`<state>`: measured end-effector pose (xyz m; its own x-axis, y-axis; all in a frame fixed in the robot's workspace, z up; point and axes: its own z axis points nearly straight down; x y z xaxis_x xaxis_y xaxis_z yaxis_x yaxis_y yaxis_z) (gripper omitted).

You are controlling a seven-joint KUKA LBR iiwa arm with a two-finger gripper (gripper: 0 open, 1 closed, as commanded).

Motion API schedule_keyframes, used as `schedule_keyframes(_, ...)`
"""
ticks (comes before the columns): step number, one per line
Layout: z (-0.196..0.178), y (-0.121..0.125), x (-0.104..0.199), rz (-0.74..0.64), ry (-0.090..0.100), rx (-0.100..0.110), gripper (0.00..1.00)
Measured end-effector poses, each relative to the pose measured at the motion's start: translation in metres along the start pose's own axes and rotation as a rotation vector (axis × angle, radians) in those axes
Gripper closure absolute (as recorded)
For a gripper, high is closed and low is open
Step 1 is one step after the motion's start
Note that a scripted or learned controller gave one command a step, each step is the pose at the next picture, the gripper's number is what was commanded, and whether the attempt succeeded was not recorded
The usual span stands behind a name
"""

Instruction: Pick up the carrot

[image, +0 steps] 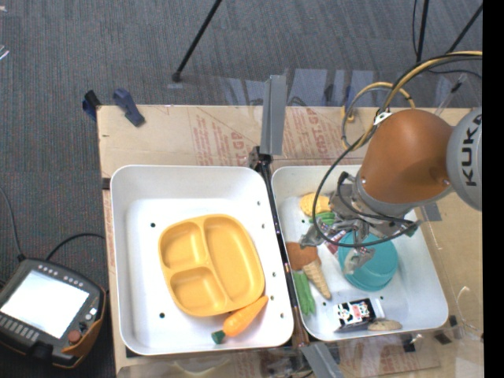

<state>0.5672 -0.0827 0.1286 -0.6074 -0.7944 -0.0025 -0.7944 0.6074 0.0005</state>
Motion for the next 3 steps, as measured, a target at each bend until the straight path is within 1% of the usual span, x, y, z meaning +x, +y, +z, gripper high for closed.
schedule_keyframes(1,0.042,-0.032,-0.020,-0.018,0.000,-0.003,0.00)
schedule_keyframes(2,0.041,-0.050,-0.038,-0.363,-0.002,-0.003,0.00)
schedule_keyframes(3,0.040,-0.060,-0.049,-0.517,-0.003,-0.001,0.00)
